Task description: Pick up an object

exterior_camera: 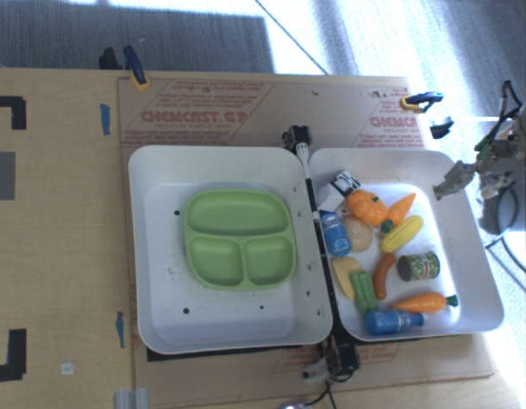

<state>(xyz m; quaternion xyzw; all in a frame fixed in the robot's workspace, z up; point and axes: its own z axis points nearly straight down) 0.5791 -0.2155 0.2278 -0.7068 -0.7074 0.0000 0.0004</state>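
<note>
Toy food [386,254] lies heaped in the right bin [467,228], the jaws [454,180] hovering at its two o'clock rim, spread or pressed I cannot tell, and tight crowding could make a grab slip.

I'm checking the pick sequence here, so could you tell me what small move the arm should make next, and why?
Probably travel left and down toward the right bin. The gripper sits at that bin's right rim, above and apart from the toys, touching none. The green can looks like the nearest target with some space around it.
</note>
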